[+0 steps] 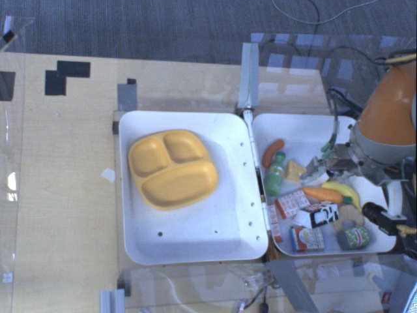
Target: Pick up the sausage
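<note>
Arm [391, 116]: in from the right, grey with the orange band bulking over the right bin's far right side.
Gripper [317, 167]: low over the right bin, pointing left, hovering above the clutter near the bin's middle.
Fingers: apart, just a small gap, and nothing sits between them.
Sausage [273, 152]: lying free in the right bin, upper left part, close to the wall shared with the left bin; it slants, top end to the right. Reddish-brown, on bare white floor. Left of the gripper, not touching it.
Bottle [275, 175]: green, right below the sausage, its top near the sausage's lower end.
Cheese [295, 171]: pale yellow wedge between the bottle and the gripper.
Carrot [322, 194]: orange, lying just under the gripper tips.
Banana [343, 191]: yellow, touching the carrot's right end.
Cartons [293, 204]: red and white packs along the lower left of the right bin; another red pack at [307, 238].
Can [355, 238]: green label, lower right corner of the bin.
Right bin [306, 128]: white, crowded in its lower half, bare along the top.
Left bin [189, 237]: white, beside it.
Tray [172, 168]: yellow, three compartments, in the left bin's upper left part.
Bench [65, 194]: light wood, black marks at the far left.
</note>
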